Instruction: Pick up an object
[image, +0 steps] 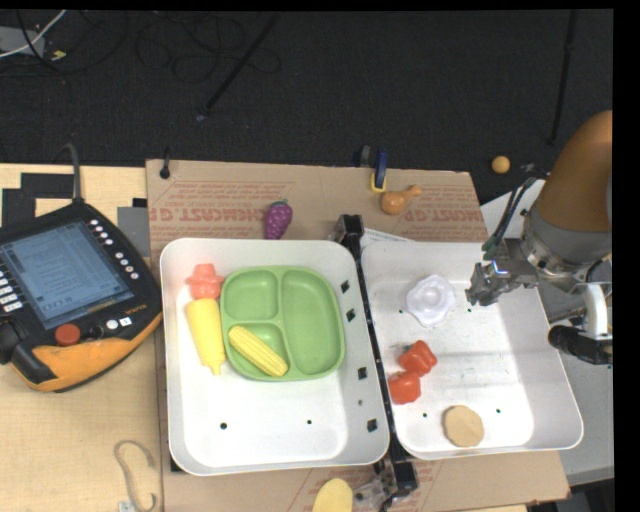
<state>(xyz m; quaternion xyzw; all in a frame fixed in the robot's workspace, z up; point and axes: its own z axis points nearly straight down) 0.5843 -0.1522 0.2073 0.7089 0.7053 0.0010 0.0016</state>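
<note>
Camera view is showing the pincer (484, 287) hovering over the right bin (520, 385), its grip unreadable, beside a clear plastic cup (430, 299); red peppers (411, 371) and a cookie (463, 426) are lying nearer the bench's front edge.

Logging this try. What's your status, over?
Gripper above right bin, nothing seen held. Nearest: white crumpled object, apart. Red pepper toy beyond. Path clear.

Arm (585, 190) cropped at right edge
</note>
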